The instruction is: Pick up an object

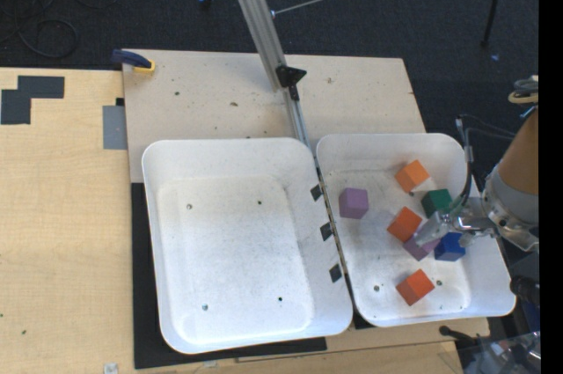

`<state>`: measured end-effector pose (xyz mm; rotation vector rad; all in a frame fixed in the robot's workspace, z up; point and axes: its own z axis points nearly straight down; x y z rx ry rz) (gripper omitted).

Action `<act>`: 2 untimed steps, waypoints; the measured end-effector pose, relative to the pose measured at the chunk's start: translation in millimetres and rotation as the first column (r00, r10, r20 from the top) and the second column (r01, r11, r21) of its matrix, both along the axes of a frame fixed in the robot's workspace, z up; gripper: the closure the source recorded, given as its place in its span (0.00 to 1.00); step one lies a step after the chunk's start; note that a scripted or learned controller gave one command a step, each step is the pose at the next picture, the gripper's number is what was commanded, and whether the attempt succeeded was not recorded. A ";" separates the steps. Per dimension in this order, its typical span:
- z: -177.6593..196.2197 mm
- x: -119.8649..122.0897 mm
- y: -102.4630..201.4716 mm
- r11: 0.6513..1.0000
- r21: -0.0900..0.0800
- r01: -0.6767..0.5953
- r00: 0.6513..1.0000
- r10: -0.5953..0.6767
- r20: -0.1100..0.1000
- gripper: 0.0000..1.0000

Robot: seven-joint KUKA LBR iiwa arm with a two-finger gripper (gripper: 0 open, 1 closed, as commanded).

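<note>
Low in the right-hand shallow white plastic bin point(479, 297), the gripper point(437, 231) hangs directly over a small purple block point(417, 247), flanked by orange point(405, 223) and blue cubes point(449, 247); finger spread untellable.

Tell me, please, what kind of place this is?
Probably a robotics lab: a robot arm reaches over two white bins, coloured blocks lie in the right bin, and cables cross the dark floor.
</note>
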<state>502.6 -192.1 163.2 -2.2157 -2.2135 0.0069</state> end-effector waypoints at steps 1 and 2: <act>-39.7 1.5 -2.8 1.000 -0.006 0.001 1.000 -0.001 0.010 0.00; -27.2 2.1 -4.1 1.000 -0.005 0.008 1.000 -0.008 0.013 1.00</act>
